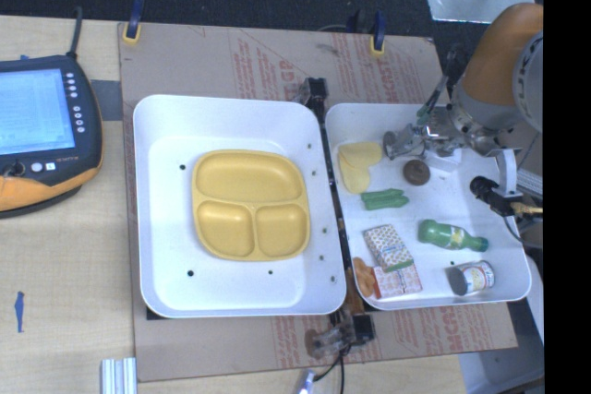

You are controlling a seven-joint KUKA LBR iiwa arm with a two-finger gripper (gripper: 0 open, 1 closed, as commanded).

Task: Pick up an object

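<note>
Tin can [471, 278] lies plain; end effector [411, 141] fingers blurred beside brown ball [416, 171].

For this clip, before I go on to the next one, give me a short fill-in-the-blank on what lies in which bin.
1. The yellow divided tray lies in the ____ bin.
2. That tray has ____ compartments.
3. The green bottle lies on its ____ in the right bin.
4. The small can lies nearest that bin's ____ right corner.

Missing words: left; three; side; lower
</note>
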